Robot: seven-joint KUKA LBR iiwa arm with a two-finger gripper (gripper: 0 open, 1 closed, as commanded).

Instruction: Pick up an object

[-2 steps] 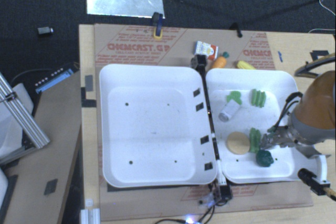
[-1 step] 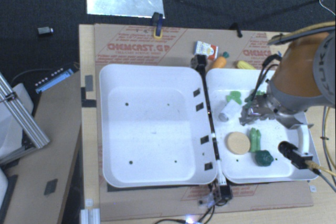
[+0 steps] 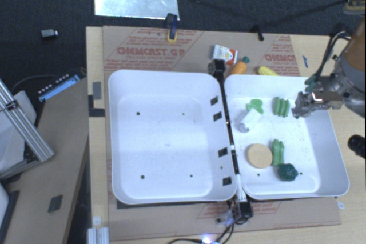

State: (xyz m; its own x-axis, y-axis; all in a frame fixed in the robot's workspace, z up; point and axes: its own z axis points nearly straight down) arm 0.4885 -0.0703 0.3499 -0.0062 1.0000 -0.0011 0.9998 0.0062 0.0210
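The right bin (image 3: 329, 140) holds several small objects. A light green piece (image 3: 254, 104) lies beside a white cylinder (image 3: 247, 120). A ridged green block (image 3: 280, 107) sits toward the back. A tan round disc (image 3: 259, 155) lies near the front, with a green stick (image 3: 277, 151) and a dark green lump (image 3: 287, 172) to its right. My gripper (image 3: 302, 107) hangs at the bin's right side, just right of the ridged green block. Nothing shows between its fingers.
The left bin (image 3: 166, 134) lies beside the right one, with black clips (image 3: 220, 117) along the shared rim. Behind the bins on the cardboard lie an orange piece (image 3: 238, 68), a yellow piece (image 3: 265, 71) and a small white box (image 3: 223, 54). A yellow clamp (image 3: 171, 28) stands at the back.
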